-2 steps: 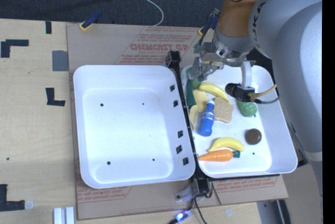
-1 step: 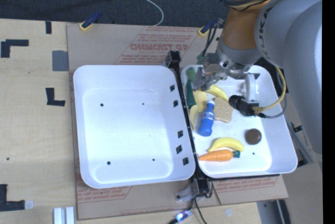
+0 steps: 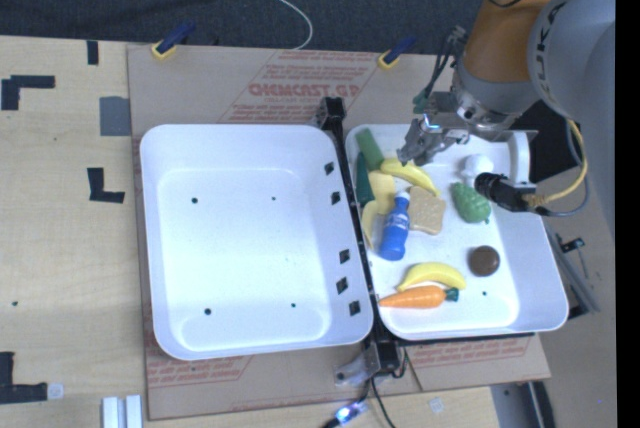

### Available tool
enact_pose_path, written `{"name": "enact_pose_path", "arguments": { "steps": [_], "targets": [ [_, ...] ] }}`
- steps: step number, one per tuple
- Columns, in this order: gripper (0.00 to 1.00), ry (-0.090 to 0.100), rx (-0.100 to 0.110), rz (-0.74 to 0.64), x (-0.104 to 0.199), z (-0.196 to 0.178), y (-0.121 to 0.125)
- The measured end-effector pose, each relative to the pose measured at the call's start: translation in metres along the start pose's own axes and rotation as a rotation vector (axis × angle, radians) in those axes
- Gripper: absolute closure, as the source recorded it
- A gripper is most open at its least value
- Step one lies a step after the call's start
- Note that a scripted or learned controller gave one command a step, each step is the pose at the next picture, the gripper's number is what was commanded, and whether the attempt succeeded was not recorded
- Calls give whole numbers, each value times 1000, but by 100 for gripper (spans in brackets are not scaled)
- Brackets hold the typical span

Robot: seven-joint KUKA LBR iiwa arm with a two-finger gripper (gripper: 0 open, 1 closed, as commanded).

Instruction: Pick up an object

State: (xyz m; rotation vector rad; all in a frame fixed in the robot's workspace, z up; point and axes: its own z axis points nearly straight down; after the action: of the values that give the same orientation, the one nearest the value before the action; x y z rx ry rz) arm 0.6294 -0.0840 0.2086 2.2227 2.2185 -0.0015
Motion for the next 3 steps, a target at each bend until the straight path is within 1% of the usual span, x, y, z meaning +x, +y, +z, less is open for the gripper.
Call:
{"name": "enact_pose_path", "arguments": {
  "steps": [1, 2, 3],
  "targets": [
    [100, 0, 9, -1, -32, 106, 2],
    [100, 4, 21, -4, -23, 125, 37],
    [100, 1, -3, -3, -29, 122, 21]
  ]
}}
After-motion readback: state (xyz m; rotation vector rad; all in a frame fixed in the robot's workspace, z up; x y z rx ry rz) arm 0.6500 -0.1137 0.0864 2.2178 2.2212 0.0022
